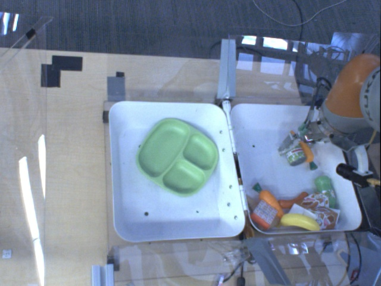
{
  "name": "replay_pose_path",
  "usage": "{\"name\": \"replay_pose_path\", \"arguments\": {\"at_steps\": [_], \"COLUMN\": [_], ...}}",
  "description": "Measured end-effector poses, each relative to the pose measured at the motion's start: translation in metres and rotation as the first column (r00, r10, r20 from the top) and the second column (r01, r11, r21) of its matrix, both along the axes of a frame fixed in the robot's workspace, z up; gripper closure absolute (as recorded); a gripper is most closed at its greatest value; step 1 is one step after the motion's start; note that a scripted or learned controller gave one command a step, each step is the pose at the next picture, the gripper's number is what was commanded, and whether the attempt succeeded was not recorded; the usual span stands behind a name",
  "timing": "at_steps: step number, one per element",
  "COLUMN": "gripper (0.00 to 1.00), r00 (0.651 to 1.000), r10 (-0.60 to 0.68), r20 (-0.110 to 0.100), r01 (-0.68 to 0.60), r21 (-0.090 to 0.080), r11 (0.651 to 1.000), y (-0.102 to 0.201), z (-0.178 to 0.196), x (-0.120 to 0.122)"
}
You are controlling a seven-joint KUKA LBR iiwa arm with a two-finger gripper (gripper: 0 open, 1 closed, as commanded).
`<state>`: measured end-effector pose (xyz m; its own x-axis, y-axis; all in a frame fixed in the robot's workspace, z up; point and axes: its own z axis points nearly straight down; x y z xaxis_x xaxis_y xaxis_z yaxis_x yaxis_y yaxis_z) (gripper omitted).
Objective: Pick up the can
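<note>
The claw [300,140] hangs low over the upper right part of the right bin [262,121], and the can [294,154], a small one with a green-and-white label, lies tilted right at its tips, with an orange piece just beside it that seems to belong to the claw or to another item. From this slant I cannot tell how far the claw is open, nor whether the can sits between its tips or merely against them. That is the main risk: if the tips bear on the rounded side or the rim instead of straddling the body, the can may roll or squirt away toward the bin wall as they close, or tip out on the lift. Further out, along the bin's near edge, lie a banana [299,221], a carrot-like orange item [269,199], a printed packet [321,210] and a small green bottle [324,185], well apart from the can, so a clash there seems unlikely. The left bin [131,219] carries a green divided plate [177,155], on the pale wooden surface [65,177].
</note>
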<state>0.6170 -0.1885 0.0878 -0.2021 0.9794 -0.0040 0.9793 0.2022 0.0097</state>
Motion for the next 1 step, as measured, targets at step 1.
{"name": "replay_pose_path", "arguments": {"at_steps": [1], "gripper": [1.0], "r00": [1.0], "r10": [0.002], "r20": [0.019], "r01": [-0.002], "r21": [-0.004], "r11": [1.0], "y": [0.0001], "z": [0.0188], "x": [0.0059]}}
